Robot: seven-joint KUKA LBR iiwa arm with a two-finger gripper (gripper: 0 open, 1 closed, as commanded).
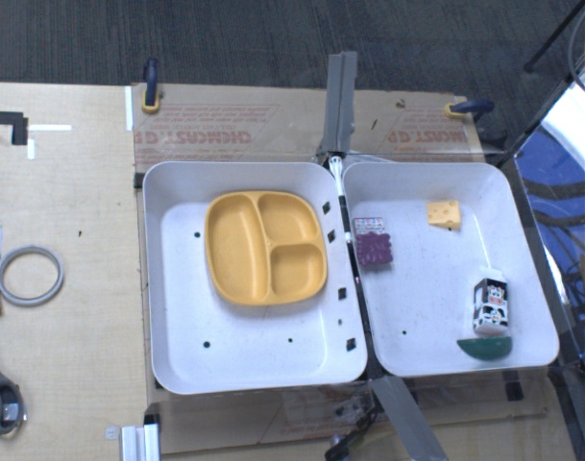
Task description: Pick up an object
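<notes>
Cheese wedge (444, 214) in right bin (436, 349)

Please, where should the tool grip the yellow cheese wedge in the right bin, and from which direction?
Grip the cheese wedge across its two long flat sides, coming straight down from above. It lies flat on the right bin floor with open space all round, well apart from the purple block, so a vertical approach looks simplest.

Left bin (167, 353): divided plate (266, 248). Right bin (523, 257): cheese wedge (444, 214) far, bottle (491, 307) near right, small block (373, 249) left.
</notes>
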